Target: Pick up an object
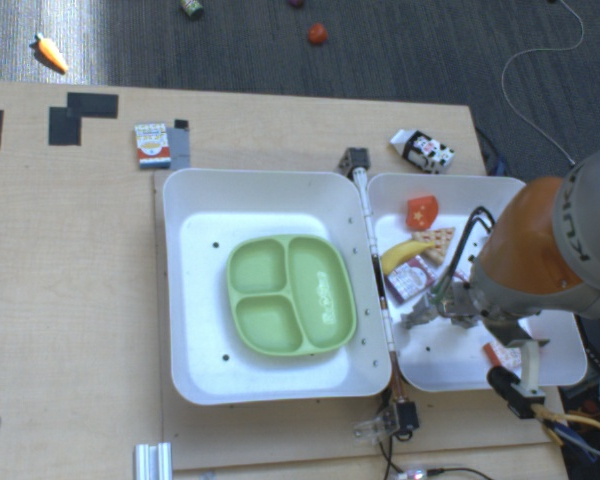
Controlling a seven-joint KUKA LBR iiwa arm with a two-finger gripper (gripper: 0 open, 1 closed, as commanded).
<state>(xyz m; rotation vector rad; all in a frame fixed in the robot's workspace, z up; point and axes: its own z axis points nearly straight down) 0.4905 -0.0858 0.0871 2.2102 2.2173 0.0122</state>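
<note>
In the right bin [460, 373] lie a red strawberry-like piece [422, 211], a yellow banana [403, 256], an orange patterned wedge [438, 240] and a small printed packet [410, 282]. A red-and-white item [503, 354] shows partly under the arm near the bin's front. My gripper [427, 312] hangs low over the bin's middle, just in front of the packet and banana. The grey and orange arm [540, 253] covers the bin's right half. No object shows between the fingers.
The left bin [195, 268] holds a green divided plate [290, 295]. On the bench behind the bins are a small card box [152, 145], a black-and-white cow toy [424, 151] and a black clamp [355, 159]. Small toys lie on the floor beyond.
</note>
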